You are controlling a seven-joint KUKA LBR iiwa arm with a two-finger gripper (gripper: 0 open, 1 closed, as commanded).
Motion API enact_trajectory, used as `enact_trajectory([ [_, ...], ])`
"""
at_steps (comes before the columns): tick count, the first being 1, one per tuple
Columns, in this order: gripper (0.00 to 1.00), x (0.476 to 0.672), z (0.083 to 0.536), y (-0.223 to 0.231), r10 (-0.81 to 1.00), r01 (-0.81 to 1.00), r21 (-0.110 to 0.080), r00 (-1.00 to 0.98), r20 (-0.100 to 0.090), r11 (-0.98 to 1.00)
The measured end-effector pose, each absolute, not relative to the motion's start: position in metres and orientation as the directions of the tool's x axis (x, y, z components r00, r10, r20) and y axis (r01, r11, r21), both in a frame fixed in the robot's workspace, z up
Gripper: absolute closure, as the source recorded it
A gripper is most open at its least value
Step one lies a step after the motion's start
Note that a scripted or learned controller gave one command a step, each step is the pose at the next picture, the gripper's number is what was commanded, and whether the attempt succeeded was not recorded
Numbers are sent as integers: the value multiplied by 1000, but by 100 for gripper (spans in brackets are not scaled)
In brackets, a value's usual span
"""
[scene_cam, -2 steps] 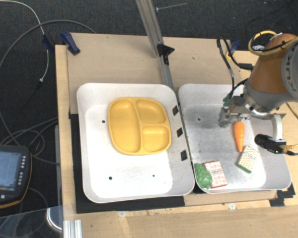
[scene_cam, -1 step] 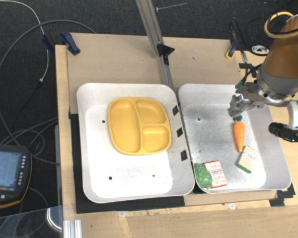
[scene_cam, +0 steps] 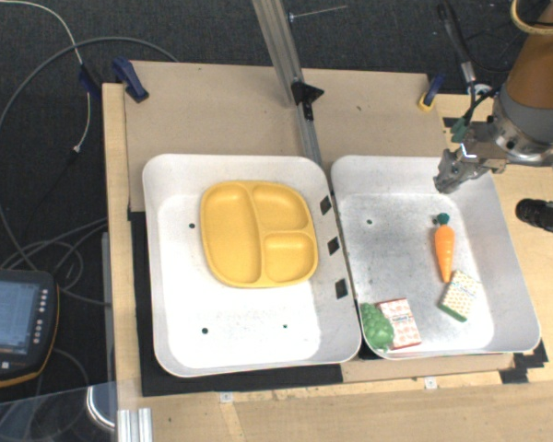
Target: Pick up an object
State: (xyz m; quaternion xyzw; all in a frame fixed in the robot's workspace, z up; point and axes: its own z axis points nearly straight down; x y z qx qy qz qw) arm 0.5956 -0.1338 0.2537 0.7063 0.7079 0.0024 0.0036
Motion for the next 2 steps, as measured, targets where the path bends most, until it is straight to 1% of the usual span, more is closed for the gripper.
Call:
enact_trajectory([
  [1,100,597,294,-134,1000,1000,6,-2,-1,2],
  [2,100,578,273,-87,1000,1000,-5,-5,3,5],
])
